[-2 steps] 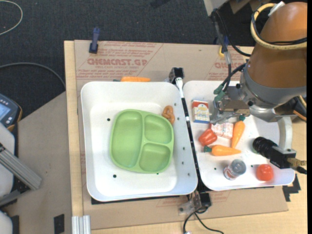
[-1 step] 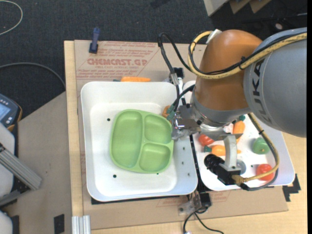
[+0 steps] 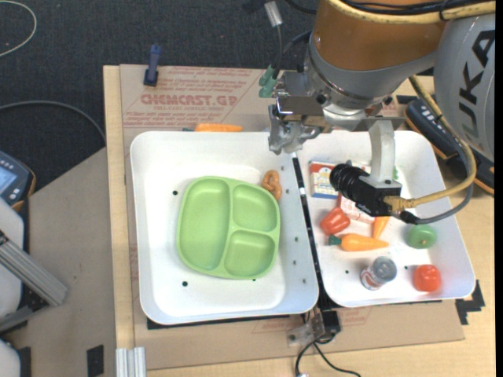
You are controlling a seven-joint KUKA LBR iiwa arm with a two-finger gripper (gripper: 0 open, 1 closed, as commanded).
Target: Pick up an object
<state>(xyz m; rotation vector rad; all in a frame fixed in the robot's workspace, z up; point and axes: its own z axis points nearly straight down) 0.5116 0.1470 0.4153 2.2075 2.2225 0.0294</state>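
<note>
Claw (image 3: 287,136) hangs over top end of divider between bins; finger spread impossible to tell. Nearest item, pretzel (image 3: 272,182), lies just below claw in left bin (image 3: 149,210), beside green divided plate (image 3: 229,227). Carrot (image 3: 364,243) in right bin (image 3: 452,234), long axis left-right. Cardboard (image 3: 189,93) reads "CHEMCAST".

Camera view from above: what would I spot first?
Probably the big grey arm with its orange band, reaching in from the right over the bins. Next, the bright green divided plate in the left bin. Then the toy carrot and red pepper in the right bin.
</note>
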